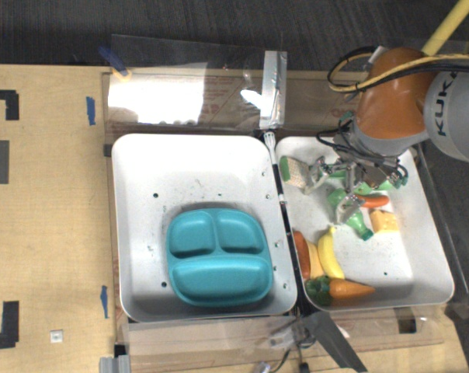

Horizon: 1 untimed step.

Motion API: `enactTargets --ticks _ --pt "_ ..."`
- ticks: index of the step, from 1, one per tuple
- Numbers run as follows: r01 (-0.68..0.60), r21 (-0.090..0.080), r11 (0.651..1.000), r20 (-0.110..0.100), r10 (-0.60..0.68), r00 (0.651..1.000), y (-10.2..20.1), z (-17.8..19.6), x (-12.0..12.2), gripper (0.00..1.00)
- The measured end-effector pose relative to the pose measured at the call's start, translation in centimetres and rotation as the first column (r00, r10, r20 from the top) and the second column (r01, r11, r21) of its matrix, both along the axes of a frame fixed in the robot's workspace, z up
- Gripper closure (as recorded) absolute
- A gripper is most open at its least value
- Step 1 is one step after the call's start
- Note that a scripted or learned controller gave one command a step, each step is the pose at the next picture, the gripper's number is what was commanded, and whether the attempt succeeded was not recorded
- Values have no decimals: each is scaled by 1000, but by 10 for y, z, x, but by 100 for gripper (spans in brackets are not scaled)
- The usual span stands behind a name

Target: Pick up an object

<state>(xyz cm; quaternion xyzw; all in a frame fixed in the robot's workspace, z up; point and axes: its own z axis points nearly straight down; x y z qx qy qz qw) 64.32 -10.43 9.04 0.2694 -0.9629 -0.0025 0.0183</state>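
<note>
— Nearest me, at the front rim of the right bin (432, 286), I see a carrot (348, 289) lying crosswise with something dark green (317, 286) at its left end. Just behind, a banana (330, 255) stands lengthwise, and a reddish-orange piece (301, 253) runs along the bin's left wall.

— And the left bin?

— Left bin (141, 169) carries a teal divided tray (217, 256) toward its front. Both bins sit side by side on the bench (48, 208).

— Where's the arm?

— My arm (405, 99) comes in from the right, its orange band above the rear of the right bin. I read the gripper (349, 179) as low over a cluster of toys there: green pieces (357, 221), a small red-orange piece (374, 201), a pale orange block (385, 221), and a whitish item (293, 171) off to the left by the wall.

— Fingers spread or pinching?

— I can't tell; the metal parts blend into the clutter, and I can't see anything clearly held.
</note>
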Motion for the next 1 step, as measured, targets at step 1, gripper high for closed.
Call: enactTargets --ticks 1 --pt "-44 -2 999 32 44 999 5 0 16 0"
